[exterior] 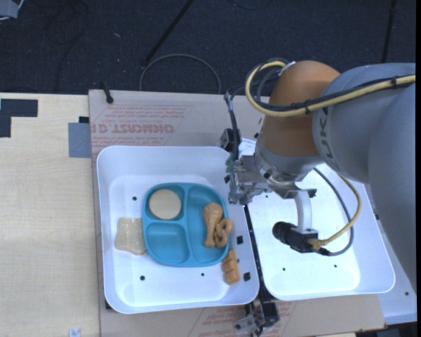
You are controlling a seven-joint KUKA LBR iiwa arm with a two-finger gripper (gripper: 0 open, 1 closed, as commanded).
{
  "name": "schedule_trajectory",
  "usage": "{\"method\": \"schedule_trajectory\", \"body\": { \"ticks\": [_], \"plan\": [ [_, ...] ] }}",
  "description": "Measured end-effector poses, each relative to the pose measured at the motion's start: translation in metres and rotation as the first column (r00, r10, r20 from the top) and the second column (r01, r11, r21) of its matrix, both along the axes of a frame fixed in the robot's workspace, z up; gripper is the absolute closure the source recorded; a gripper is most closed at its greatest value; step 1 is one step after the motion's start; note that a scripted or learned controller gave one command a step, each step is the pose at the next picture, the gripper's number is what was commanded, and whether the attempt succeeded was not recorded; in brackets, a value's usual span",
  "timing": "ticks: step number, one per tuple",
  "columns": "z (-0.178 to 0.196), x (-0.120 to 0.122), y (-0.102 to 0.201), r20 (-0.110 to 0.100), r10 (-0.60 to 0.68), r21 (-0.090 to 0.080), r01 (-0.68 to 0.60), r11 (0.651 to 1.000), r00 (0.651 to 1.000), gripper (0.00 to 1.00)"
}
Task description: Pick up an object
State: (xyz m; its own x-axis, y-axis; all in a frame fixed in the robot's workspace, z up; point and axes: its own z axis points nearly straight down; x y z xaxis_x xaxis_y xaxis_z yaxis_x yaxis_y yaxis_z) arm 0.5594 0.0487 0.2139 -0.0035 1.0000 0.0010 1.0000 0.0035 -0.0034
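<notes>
Arm (pixel 351 125) bent low over the bins' shared edge, gripper (pixel 237 188) state impossible to tell.

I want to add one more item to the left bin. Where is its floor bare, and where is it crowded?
Left bin: bare floor runs along the far wall above the blue tray, and along the near wall below it. Crowded: the tan block touches the tray's left side, the small brown piece sits at its right corner, and the end effector hangs over the divider.

High slanted overhead view onto both bins (pixel 119 167)
</notes>
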Motion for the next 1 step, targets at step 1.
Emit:
{"method": "schedule_trajectory", "body": {
  "ticks": [1],
  "plan": [
    [0.0153,0.0170,0.0553,0.002,0.001,0.000,-0.001,1.000,1.000,1.00]
  ]
}}
